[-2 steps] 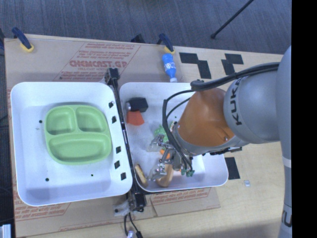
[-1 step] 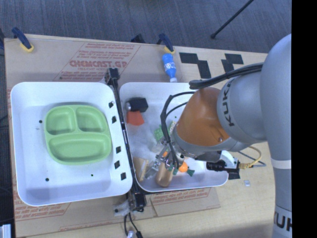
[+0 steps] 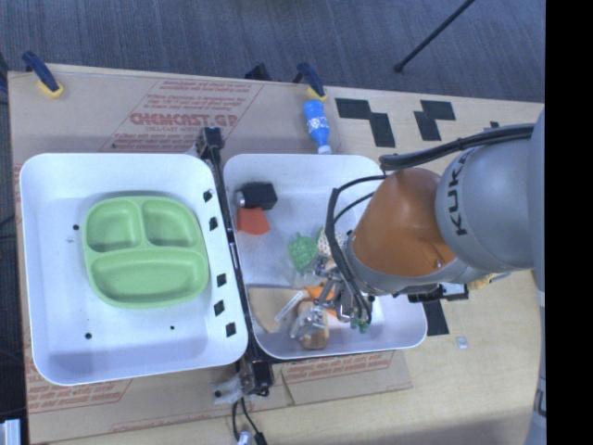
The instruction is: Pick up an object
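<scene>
My gripper [image 3: 326,306] reaches down into the right bin [image 3: 278,170], low over a small heap of objects near the bin's front wall. The heap holds a brownish round piece [image 3: 313,338], an orange bit [image 3: 316,291] and a green crumpled thing [image 3: 302,248]. Further back in the same bin lie a black block [image 3: 256,195] and a red-orange block [image 3: 252,220]. The arm's orange band and grey wrist hide the bin's right part.
The left bin [image 3: 37,248] holds a green divided tray [image 3: 145,249]. A blue-and-white bottle [image 3: 317,125] lies on the cardboard behind the right bin. Clamps sit at the bench's back edge, and black clips line the wall between the bins.
</scene>
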Action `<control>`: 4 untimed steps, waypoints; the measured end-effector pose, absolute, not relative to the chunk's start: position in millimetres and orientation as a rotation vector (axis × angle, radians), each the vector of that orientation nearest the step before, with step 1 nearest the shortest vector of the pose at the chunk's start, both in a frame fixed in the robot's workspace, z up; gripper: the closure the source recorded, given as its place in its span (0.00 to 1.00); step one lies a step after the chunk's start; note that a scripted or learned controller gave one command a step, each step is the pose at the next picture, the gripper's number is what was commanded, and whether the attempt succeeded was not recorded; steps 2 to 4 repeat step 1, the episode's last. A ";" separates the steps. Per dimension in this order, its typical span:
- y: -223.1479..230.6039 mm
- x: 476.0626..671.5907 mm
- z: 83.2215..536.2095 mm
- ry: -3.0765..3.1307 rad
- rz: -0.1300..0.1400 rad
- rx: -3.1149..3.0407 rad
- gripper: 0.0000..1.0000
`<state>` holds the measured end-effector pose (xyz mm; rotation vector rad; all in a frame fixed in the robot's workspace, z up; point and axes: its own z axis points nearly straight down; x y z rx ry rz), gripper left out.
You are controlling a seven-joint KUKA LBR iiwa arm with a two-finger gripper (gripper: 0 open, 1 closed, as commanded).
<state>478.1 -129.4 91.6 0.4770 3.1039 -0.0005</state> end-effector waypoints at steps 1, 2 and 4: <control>-97.2 476.6 91.5 3.107 0.001 0.479 0.00; -97.2 476.6 91.5 3.107 0.001 0.479 0.00; -97.2 476.6 91.5 3.107 0.001 0.479 0.00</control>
